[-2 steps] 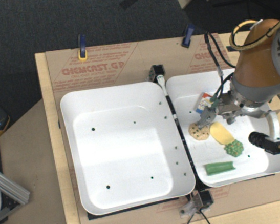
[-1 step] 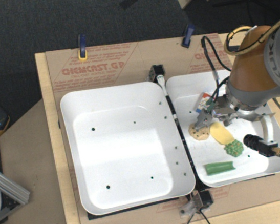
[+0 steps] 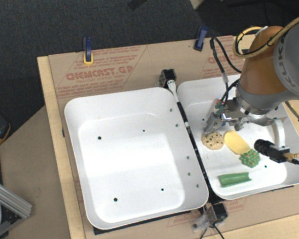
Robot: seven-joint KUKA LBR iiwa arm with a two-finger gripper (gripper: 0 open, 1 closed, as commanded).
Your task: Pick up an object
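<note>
- A round tan cookie-like disc with dark specks [image 3: 213, 140] is lying in the right white bin [image 3: 212, 93], near its left wall.
- A yellow oval piece [image 3: 236, 143], a green knobbly lump [image 3: 250, 158] and a green flat bar [image 3: 234, 178] are crowding just beside and below it.
- The left white bin [image 3: 133, 157] is sitting alongside on the surface.
- The tool [image 3: 219, 118] is hovering just above the disc; whether it is open or closed cannot be told, as the grey arm [image 3: 276, 76] is hiding much of it.

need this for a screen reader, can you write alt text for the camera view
A grey arm with an orange band reaches from the right over the right bin, its gripper just above a cookie. Beside the cookie lie a yellow piece, a green broccoli and a green bar. The left bin sits alongside on a brown board.
</note>
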